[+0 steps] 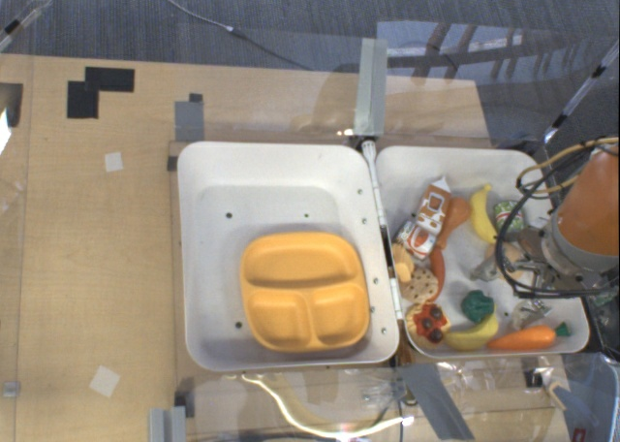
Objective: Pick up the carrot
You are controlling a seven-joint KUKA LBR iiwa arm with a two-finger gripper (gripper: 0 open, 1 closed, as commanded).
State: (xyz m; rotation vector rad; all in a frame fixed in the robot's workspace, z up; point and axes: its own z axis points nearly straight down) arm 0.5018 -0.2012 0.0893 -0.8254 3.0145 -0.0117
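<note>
Camera view puts the gripper (528,280) at the right edge of the frame, low over the right bin (407,173), hanging under the arm's orange band (593,207) and a loop of black cables (528,207). Whether it is open or closed cannot be told from this angle; the metal parts under the wrist blur together, and nothing is visibly held.

The carrot (523,338) lies just below the gripper in the frame, near the bin's lower right corner and close to its lower wall. Its long axis runs nearly left to right across the picture, thick end toward the right, thin tip toward the left. That tip sits right beside a banana (472,336), and a green broccoli-like piece (477,306) rests just above the banana.

Judging from this, the move turns on a short shift toward the lower edge of the frame, with the closing direction set across the carrot's width. The nearby wall and the banana at the tip leave little room for error.

Further left, the other bin holds a yellow divided plate (304,290).
</note>
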